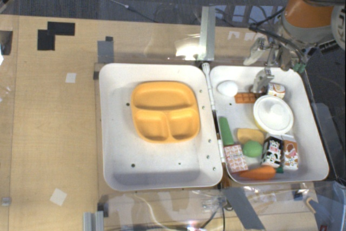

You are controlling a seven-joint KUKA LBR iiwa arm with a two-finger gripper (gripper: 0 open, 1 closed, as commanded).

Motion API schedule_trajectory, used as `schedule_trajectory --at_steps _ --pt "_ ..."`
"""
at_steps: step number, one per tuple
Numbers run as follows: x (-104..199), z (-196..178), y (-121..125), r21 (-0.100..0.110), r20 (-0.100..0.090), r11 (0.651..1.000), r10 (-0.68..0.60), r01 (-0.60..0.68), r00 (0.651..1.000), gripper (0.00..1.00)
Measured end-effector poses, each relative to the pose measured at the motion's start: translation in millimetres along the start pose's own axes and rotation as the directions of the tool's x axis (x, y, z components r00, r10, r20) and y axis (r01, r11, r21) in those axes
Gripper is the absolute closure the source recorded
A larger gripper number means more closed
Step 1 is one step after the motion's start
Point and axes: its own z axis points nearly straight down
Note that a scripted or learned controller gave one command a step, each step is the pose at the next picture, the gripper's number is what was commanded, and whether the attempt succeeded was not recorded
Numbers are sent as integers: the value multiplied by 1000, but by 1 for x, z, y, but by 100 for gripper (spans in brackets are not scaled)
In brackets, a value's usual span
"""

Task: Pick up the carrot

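The carrot [259, 172], orange with a green tip at its right end, lies flat along the near wall of the right bin [319, 162]. It sits just in front of a cow-print carton [272, 152] and a green ball [252, 149]. My gripper [263, 81] hangs over the far part of the same bin, beside a brown bar [245, 98] and a small cup [276, 90]. It is well away from the carrot, with a white bowl [273, 114] lying between them. Nothing is seen held in it.
The right bin also holds a white round lid [227, 87], a green cucumber [225, 130], a yellow wedge [250, 135], a pink patterned box [235, 158] and a red-and-white carton [290, 153]. A yellow divided tray [165, 111] lies in the left bin [116, 159].
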Motion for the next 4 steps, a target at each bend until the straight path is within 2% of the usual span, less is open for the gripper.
schedule_trajectory --at_steps 1,2,3,4 --pt "123 66 -15 1 -7 981 192 -192 981 0" --pt "84 103 11 0 -2 970 242 -242 970 0" --pt "84 103 9 0 -1 970 244 -244 970 0" --pt "43 135 8 1 -13 995 99 -99 995 0"
